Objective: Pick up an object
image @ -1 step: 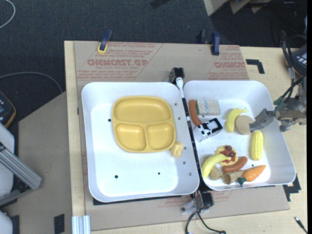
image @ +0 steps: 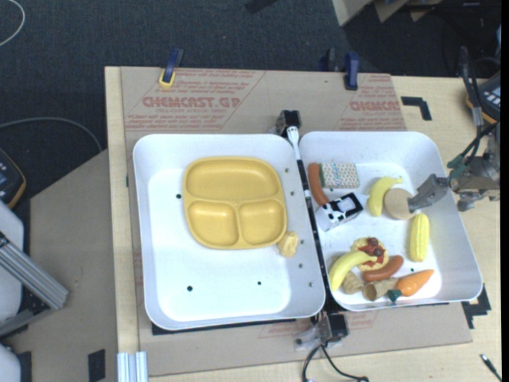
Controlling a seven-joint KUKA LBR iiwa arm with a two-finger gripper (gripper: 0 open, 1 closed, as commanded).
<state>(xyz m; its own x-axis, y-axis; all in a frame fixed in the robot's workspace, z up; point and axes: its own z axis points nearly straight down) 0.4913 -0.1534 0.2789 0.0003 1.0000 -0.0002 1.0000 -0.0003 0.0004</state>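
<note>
At the front of the right bin [image: 465,249] lie a carrot [image: 415,282], a little hot dog [image: 382,267] and a banana [image: 345,267], close together. A bit farther back is a corn cob [image: 418,236]. The left bin [image: 155,237] holds a yellow tray [image: 235,200] with a small yellow piece [image: 288,245] touching its corner. Farther back, the gripper [image: 425,193] sits beside a round tan thing [image: 396,203] and a second banana [image: 382,189]. I cannot tell if it grips anything.

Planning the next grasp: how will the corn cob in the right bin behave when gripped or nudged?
The corn cob looks round and elongated, so it would probably roll sideways if nudged. It seems rigid, glossy plastic, likely light and somewhat slippery.
</note>
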